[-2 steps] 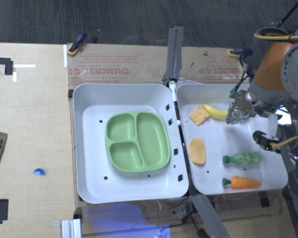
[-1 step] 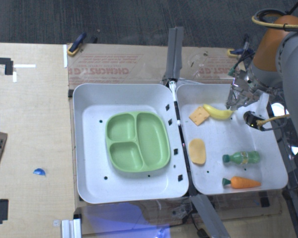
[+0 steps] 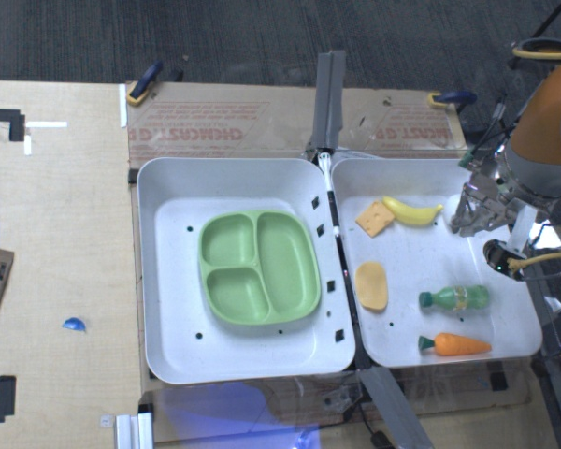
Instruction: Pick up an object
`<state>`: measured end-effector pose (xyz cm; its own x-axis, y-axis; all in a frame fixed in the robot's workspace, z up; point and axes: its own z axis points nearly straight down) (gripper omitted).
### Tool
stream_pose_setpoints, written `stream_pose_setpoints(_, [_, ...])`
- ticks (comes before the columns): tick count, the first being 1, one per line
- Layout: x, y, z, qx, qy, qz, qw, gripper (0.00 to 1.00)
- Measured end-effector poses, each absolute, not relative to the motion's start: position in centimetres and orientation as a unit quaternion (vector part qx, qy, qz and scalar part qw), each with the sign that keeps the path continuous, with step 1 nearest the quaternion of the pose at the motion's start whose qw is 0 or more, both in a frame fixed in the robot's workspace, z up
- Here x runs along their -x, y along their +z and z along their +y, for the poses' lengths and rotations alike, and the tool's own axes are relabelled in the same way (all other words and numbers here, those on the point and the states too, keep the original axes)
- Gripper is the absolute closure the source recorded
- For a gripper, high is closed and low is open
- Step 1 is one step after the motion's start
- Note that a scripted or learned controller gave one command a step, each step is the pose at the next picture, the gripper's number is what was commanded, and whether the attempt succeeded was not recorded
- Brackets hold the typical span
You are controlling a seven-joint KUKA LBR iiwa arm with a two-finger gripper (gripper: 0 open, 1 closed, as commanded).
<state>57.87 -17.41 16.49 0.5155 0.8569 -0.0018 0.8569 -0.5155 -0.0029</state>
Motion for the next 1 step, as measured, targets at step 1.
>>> stream_pose_setpoints(1, [-59.70, 18.00, -11.49, 0.887, 0.0014, -0.461, 0.001, 1.00])
